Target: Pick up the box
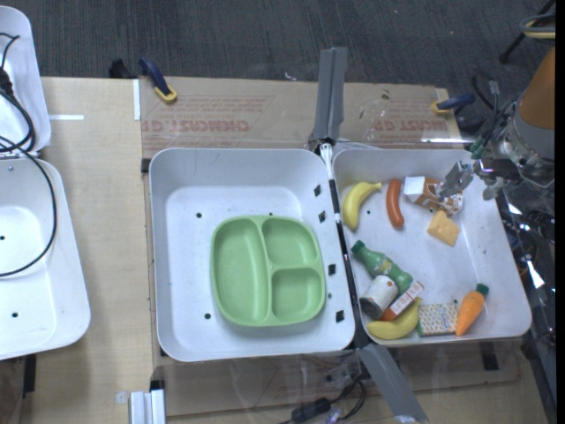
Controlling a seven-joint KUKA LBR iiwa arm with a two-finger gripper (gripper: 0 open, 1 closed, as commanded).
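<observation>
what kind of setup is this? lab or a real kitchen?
Most likely a robot manipulation lab, not a kitchen: two white bins on a cardboard-covered bench, toy food such as a banana and a carrot, and a green divided plate.

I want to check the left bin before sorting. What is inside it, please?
Inside the left bin lies one green divided plate with three compartments, all bare. The bin floor under the plate is covered, so anything beneath it cannot be seen.

Even, diffuse overhead light; soft faint shadows inside the shallow white plastic bins (168, 263); mild overall softness, no glare.
</observation>
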